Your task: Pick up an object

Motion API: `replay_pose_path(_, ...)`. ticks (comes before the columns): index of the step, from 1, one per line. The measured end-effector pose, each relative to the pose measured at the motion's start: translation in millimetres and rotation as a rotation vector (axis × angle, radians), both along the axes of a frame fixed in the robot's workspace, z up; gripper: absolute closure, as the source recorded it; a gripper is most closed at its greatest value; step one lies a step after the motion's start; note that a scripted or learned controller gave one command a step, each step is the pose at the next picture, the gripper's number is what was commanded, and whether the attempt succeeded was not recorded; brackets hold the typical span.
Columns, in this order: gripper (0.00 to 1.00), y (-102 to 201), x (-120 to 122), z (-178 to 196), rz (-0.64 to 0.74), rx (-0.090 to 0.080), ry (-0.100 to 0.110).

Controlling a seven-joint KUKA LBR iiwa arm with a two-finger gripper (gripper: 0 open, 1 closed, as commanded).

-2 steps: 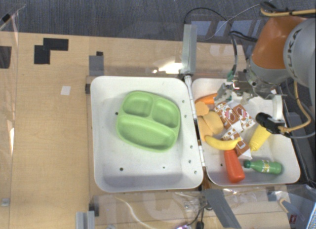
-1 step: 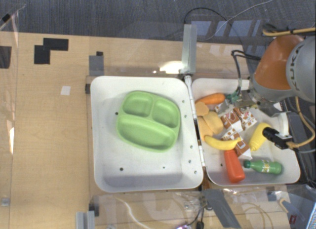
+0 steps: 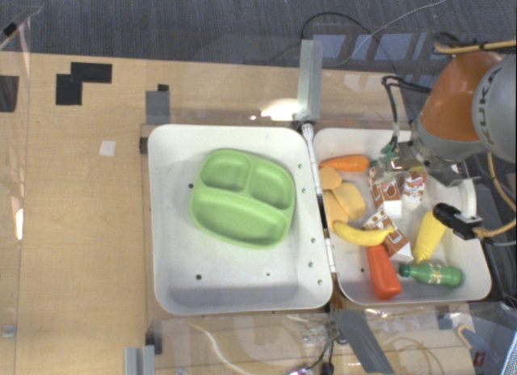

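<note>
Reaching in from the right, the gripper [image 3: 401, 158] is hanging low over the back of the right bin [image 3: 483, 288], under the grey arm [image 3: 493, 119] and its orange band [image 3: 452, 107]. Whether it is open or closed I cannot tell, since the wrist is hiding its tip, and nothing is showing in its grasp.

Just below it, two small cartons are standing side by side: a brown carton [image 3: 385, 192] and a red carton [image 3: 415, 187]. They are the things nearest to it, and whether it is touching them is unclear.

To the left of the gripper, a carrot [image 3: 349, 163] is lying along the bin's back wall. In front of the carrot, a pale orange slice [image 3: 330, 178] and a yellow wedge [image 3: 350, 200] are sitting by the left wall. A banana [image 3: 360, 235] is curving across the middle of the bin, with a small box [image 3: 389, 235] leaning against its right end. A yellow bottle [image 3: 428, 235] is lying tilted to the right of that box. Nearer the front, an orange bottle [image 3: 384, 272] is lying lengthwise, and a green bottle [image 3: 432, 274] is lying on its side just beside it.

In the left bin [image 3: 161, 288], a green divided plate [image 3: 242, 196] is resting near the middle, well apart from the gripper. Both bins are sitting on the wooden bench [image 3: 73, 228].
</note>
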State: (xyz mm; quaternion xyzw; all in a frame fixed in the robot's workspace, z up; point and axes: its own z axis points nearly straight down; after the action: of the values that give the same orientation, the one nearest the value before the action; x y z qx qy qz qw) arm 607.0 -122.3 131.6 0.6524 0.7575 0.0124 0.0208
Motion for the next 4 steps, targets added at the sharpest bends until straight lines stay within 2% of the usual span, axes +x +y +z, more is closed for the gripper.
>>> replay_pose_path(1, 1.00, -12, 0, -18, 0.422, -0.016, 0.003)
replay_pose_path(2, 1.00, 105, 22, 99, 0.259, 0.002, 0.040)
replay_pose_path(3, 1.00, 57, 12, 54, 0.476, -0.005, 0.043)
replay_pose_path(4, 1.00, 124, 63, 70, 0.302, 0.001, 0.041)
